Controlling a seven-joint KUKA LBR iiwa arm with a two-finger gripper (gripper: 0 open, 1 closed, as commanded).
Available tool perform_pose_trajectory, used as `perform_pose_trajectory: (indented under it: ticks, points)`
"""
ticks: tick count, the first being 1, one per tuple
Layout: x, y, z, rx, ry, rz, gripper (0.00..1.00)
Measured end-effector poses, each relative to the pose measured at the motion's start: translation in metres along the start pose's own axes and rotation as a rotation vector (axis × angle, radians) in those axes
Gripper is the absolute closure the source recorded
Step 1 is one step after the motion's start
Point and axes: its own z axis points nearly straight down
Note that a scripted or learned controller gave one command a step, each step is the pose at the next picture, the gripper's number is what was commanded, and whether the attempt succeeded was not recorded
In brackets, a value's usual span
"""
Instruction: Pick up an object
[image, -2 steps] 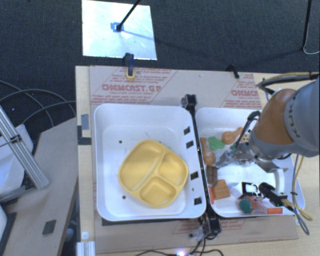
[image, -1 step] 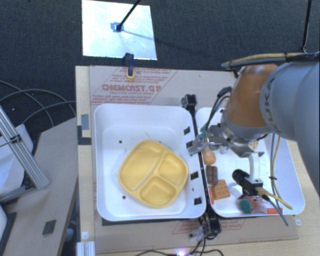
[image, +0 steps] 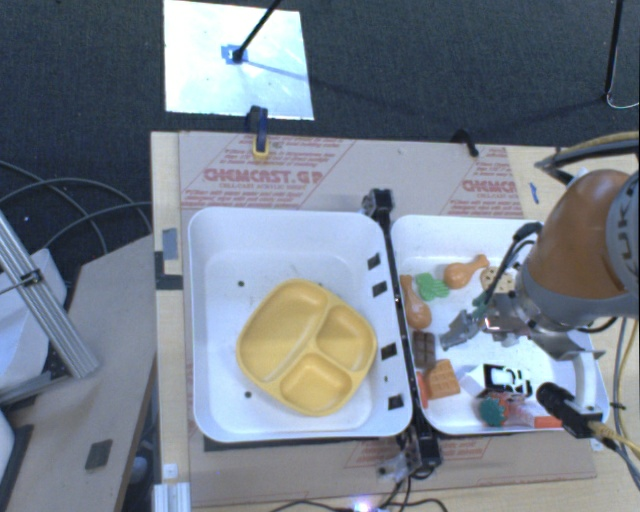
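The right bin (image: 440, 232) holds several toy food pieces. A green piece (image: 432, 287) and a tan drumstick (image: 465, 271) lie near its back. A brown piece (image: 415, 311) lies by the left wall, with a dark brown block (image: 424, 348) and an orange block (image: 441, 381) in front of it. A teal piece (image: 491, 409) rests at the front. My gripper (image: 474, 327) hangs over the middle of this bin, right of the brown piece and below the drumstick. No object shows in its grasp.
The left bin (image: 230, 260) holds a yellow divided plate (image: 306, 345). A black and white item (image: 507, 379) and a thin orange piece (image: 540, 421) lie at the right bin's front right, beside a black part of the arm (image: 565, 406). Cardboard (image: 330, 170) lies under both bins.
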Motion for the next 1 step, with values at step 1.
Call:
perform_pose_trajectory:
  ticks: [1]
  points:
    - [0.0985, 0.0376, -0.0005, -0.006, 0.005, -0.021, 0.0]
